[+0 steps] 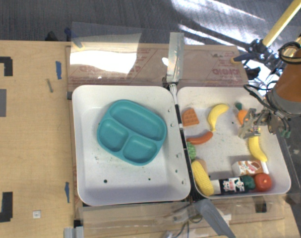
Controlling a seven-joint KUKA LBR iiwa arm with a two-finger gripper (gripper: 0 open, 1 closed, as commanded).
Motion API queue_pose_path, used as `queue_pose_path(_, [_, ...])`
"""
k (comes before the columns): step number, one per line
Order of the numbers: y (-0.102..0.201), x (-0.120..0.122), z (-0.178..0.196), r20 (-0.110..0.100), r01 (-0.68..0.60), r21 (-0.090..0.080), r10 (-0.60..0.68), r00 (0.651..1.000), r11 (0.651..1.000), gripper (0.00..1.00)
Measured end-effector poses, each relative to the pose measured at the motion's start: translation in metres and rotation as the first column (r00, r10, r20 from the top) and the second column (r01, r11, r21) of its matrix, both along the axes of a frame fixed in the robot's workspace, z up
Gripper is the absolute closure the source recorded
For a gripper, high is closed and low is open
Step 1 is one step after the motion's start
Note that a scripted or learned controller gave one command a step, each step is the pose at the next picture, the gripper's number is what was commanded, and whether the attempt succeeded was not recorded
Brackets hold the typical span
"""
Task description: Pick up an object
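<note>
1. Task item taken to be the small orange toy (pixel 243 115) in the right bin (pixel 284 182), near the far right corner, just left of the gripper (pixel 253 125). A green bit beside it at the far side; exact kind too small to tell.
2. Handling, judged: light, stiff plastic, smooth and likely to slip or roll; not fragile. Best taken across the narrow middle, straight from above.
3. Gripper state: cannot tell; metal parts blur together over the bin floor. Nothing seen held.
4. Nearest neighbours: lower banana (pixel 258 149) just below the gripper, close enough to be nudged; upper banana (pixel 217 115) well to the left.
5. Further off in the same bin: waffle piece (pixel 189 117), red sausage (pixel 201 138), corn cob (pixel 202 178), dark bottle (pixel 234 185), tomato (pixel 263 181), small carton (pixel 248 167).
6. Left bin (pixel 86 172): teal divided plate (pixel 132 132).
</note>
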State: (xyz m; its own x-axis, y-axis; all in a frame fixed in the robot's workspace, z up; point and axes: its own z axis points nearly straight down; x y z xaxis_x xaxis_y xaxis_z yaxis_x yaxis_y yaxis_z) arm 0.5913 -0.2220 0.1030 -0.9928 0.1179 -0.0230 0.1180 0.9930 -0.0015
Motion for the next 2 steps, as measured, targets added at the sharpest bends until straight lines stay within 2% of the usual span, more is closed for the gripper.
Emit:
queue_pose_path(1, [0.000, -0.001, -0.001, -0.002, 0.000, 0.001, 0.000, 1.000, 1.000, 0.00])
queue_pose_path(2, [0.000, -0.014, -0.014, -0.013, -0.003, 0.003, 0.003, 1.000, 1.000, 0.00])
